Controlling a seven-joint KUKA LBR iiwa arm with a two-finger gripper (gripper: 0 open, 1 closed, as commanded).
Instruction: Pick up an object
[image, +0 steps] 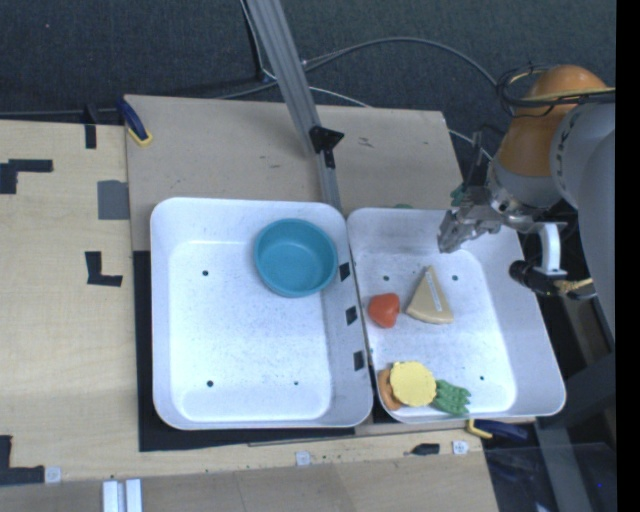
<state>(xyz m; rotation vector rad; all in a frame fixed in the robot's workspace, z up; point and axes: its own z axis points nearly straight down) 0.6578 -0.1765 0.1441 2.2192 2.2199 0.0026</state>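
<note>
Cheese wedge (431, 298), pale and smooth, is lying mid right bin (500, 385) beside a glossy red tomato (384, 310); your tool (455, 236) is hovering over the bin's far edge, gripping nothing, and I cannot tell you its opening. You're approaching: next, descend squarely over the wedge's slanted faces

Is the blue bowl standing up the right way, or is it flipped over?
Right way up. The blue bowl shows its open rim and hollow inside, resting in the left bin.
</note>
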